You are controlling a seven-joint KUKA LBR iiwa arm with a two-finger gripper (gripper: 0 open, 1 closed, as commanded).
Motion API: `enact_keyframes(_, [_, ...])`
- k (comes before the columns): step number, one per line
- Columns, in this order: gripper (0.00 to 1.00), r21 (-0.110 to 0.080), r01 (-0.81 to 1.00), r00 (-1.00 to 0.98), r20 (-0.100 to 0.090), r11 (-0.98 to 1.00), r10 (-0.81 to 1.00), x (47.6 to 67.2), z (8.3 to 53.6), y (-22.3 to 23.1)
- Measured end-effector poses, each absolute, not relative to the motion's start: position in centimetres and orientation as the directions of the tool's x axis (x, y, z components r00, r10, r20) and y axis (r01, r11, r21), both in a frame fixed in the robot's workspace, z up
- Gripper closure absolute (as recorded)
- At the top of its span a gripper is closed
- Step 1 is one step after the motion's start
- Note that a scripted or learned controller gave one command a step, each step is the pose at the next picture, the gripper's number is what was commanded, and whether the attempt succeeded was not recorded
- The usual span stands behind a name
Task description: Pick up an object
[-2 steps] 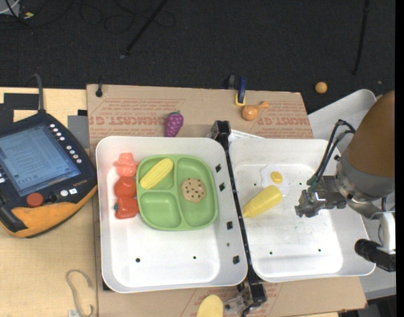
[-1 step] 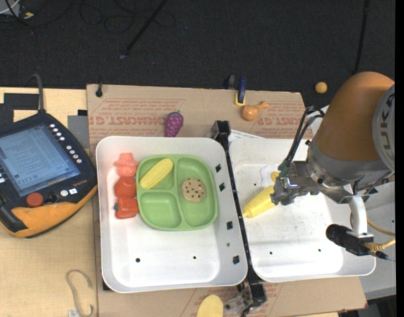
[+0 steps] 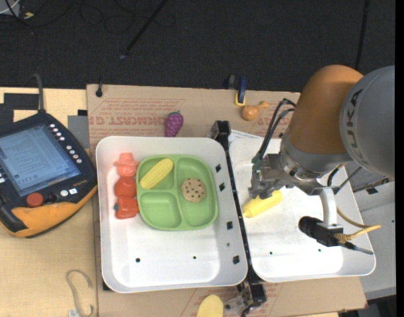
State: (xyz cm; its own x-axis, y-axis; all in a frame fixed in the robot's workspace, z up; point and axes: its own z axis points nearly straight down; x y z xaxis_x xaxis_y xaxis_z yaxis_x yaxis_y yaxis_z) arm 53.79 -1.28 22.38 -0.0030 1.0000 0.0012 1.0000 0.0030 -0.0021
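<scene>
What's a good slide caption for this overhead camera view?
KUKA arm's gripper poised over a yellow toy in the right bin.

Tray in left bin; banana in right bin.

The arm says "KUKA" on its grey side, and the cardboard has upside-down red letters too blurry to read.
</scene>
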Motion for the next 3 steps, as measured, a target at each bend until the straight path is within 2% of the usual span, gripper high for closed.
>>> enact_keyframes(2, [1.00,0.000,1.000,-0.003,0.002,0.003,1.000,59.1,23.3,9.0])
enact_keyframes(3, [1.00,-0.004,1.000,0.001,0.000,-0.001,1.000,59.6,21.7,10.4])
